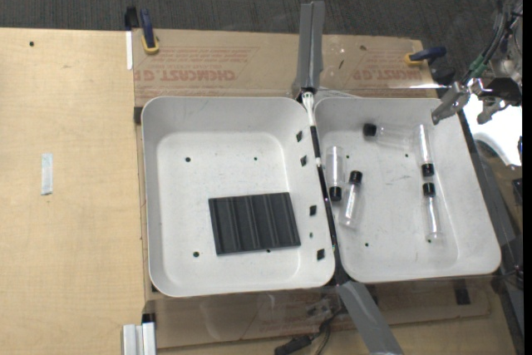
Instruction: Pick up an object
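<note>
From my station nothing is picked yet: the gripper [474, 100] hangs at the right edge of the frame, fingers spread and empty, while the clear tubes [350, 197] lie untouched in the right bin [478, 249].

Two white bins [158, 179], one black ribbed panel [253, 223], and five clear black-capped tubes [334, 172].
</note>
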